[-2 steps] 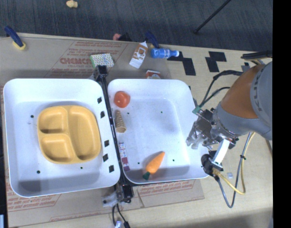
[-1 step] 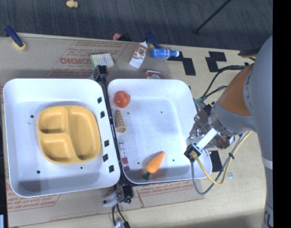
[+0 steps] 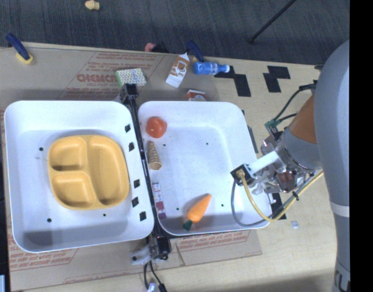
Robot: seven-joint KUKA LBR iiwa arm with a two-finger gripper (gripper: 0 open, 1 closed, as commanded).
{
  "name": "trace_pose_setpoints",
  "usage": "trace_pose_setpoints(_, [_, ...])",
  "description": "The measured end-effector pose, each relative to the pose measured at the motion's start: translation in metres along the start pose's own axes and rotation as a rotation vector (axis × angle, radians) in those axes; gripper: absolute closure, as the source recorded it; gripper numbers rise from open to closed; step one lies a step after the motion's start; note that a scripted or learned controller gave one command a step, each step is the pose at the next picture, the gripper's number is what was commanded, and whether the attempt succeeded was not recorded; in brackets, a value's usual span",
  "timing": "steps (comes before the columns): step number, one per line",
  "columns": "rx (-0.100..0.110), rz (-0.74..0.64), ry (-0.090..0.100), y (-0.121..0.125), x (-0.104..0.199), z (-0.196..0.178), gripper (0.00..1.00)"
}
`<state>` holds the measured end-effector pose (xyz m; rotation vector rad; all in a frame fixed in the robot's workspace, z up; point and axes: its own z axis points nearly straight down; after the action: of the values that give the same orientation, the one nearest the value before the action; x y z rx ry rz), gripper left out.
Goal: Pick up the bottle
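Gripper hangs at right bin's edge (finger state can't tell); blue bottle lies outside, approach w/ care.

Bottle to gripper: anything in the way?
In the camera view, the blue bottle lies on the bench beyond the right bin. Between it and the gripper are that bin's far right corner and bare white floor.

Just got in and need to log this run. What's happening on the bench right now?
The arm's gripper sits at the right edge of the right bin, with nothing visibly held. That bin holds a carrot, a tomato and an ice cream cone. The blue bottle lies on the bench beyond the bins, untouched. A yellow divided plate rests in the left bin.
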<state>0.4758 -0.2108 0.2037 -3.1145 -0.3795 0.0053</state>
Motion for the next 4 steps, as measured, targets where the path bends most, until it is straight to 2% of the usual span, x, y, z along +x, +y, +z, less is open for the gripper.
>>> trace_pose_setpoints(1, [0.001,0.035,0.001,-0.031,0.008,-0.024,1.0])
trace_pose_setpoints(2, [0.002,0.036,-0.001,0.0,0.0,-0.011,1.0])
trace_pose_setpoints(3, [0.003,0.036,-0.001,-0.001,0.0,-0.007,1.0])
trace_pose_setpoints(4, [0.002,0.035,-0.001,-0.001,0.0,0.019,1.0])
